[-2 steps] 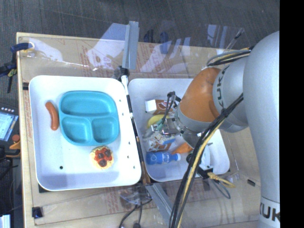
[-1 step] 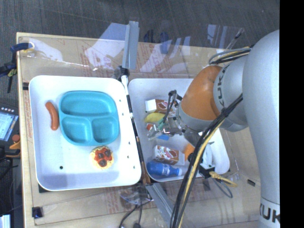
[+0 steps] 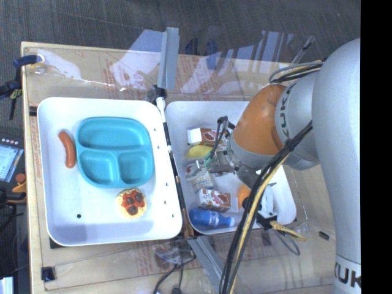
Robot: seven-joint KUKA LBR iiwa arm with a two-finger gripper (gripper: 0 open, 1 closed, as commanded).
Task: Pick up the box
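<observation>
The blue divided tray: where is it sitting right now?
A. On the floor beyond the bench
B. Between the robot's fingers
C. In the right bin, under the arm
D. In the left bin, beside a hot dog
D: the blue divided tray lies flat in the left bin, with the hot dog just to its left and a small pizza below it.

Arm (image 3: 288, 127) over cluttered right bin (image 3: 177, 112)

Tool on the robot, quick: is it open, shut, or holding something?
Tool: down in the right bin among the packets; open or shut cannot be told.
</observation>
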